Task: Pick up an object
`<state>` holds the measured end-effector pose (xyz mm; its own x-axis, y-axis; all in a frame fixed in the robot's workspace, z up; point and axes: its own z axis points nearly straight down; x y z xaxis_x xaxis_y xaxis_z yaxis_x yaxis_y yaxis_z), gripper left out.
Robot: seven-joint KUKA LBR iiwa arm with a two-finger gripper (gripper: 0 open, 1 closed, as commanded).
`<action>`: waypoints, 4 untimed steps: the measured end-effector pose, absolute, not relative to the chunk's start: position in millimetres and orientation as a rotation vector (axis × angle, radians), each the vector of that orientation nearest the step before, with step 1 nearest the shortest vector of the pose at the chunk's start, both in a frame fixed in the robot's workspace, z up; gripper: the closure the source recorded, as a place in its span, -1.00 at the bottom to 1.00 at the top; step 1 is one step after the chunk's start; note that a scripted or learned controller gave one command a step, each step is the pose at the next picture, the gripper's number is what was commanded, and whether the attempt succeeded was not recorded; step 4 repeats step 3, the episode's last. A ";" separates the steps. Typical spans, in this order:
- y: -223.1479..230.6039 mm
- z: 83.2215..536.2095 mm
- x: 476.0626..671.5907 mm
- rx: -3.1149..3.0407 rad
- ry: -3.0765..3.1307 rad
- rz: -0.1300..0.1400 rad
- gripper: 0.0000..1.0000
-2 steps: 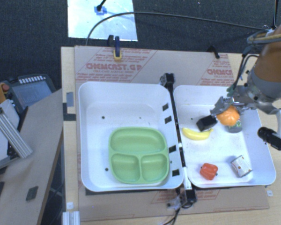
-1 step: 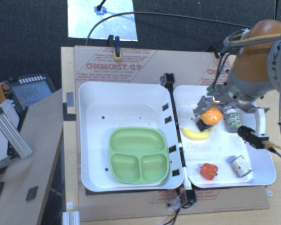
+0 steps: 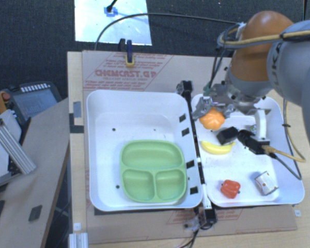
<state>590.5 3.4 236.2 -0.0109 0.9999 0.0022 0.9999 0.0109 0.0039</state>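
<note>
Your grey arm with the orange band reached in from the right and hung over the far left part of the right shallow white bin. Its two-finger gripper sat right above the round orange fruit-like ball, close against the ball's top. From this slanted view you could not tell whether the claw was released, clenched, or grasping the ball. The ball lay near the divider between the bins, and the curved yellow plastic banana lay just in front of it. Nearer the front edge of that bin you had a small red lumpy object and, to its right and apart from it, a small silver-white block. In the left shallow white bin, a light green plastic plate with three compartments rested flat toward the front right corner.
</note>
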 end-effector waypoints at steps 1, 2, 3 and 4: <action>52.4 242.1 599.7 2.210 2.231 0.007 1.00; 102.6 244.5 615.9 2.211 2.231 0.006 1.00; 99.4 244.2 615.3 2.215 2.227 0.002 -1.00; 99.4 244.2 615.3 2.215 2.227 0.002 -1.00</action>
